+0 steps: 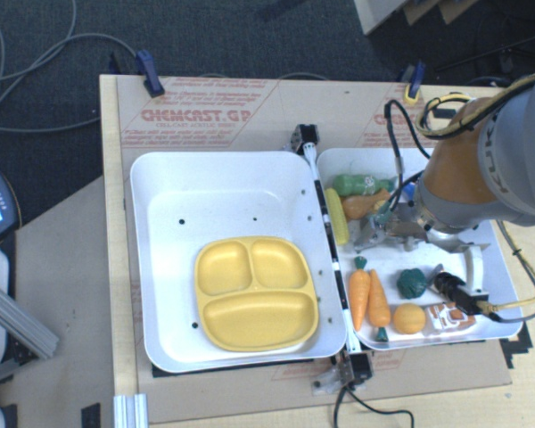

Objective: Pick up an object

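The right bin [508, 279] holds several toy foods. A green vegetable [357, 185] and a brownish-orange piece [366, 206] lie at its far left, beside a yellow corn cob [336, 217] along the left wall. Two carrots [359, 298] [377, 300] lie near the front left. A dark green piece [411, 282], an orange fruit [409, 318] and a white-and-orange packet [448, 317] sit at the front. My gripper [378, 231] is down low in this bin, just in front of the brownish-orange piece and right of the corn. Nothing shows clearly between its tips.
The left bin [160, 203] carries a yellow divided plate [254, 292]. A black divider rail [325, 230] separates the bins. My grey arm with its orange band [464, 172] covers the right bin's back right part. Blue clamps [149, 71] sit at the bench's far edge.
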Motion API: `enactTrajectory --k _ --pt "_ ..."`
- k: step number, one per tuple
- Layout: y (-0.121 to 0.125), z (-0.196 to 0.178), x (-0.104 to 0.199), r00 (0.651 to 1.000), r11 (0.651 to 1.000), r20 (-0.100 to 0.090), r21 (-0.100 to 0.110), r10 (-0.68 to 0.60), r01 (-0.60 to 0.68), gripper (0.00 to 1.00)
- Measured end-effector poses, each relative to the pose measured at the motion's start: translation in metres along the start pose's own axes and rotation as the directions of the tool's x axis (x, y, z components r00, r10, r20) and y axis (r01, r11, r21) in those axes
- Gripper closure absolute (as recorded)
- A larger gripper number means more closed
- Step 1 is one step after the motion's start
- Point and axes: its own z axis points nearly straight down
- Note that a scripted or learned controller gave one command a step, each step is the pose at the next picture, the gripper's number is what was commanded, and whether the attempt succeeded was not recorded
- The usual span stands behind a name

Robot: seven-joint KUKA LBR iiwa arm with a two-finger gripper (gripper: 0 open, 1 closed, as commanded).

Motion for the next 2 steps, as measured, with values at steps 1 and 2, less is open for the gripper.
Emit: enactTrajectory --k 1,2 --pt "-0.062 0.01 -0.007 1.0 1.0 -0.003 0.006 0.004 -0.004 0.0" --pt "-0.058 0.0 -0.006 1.0 1.0 0.0 -0.001 0.001 -0.001 1.0"
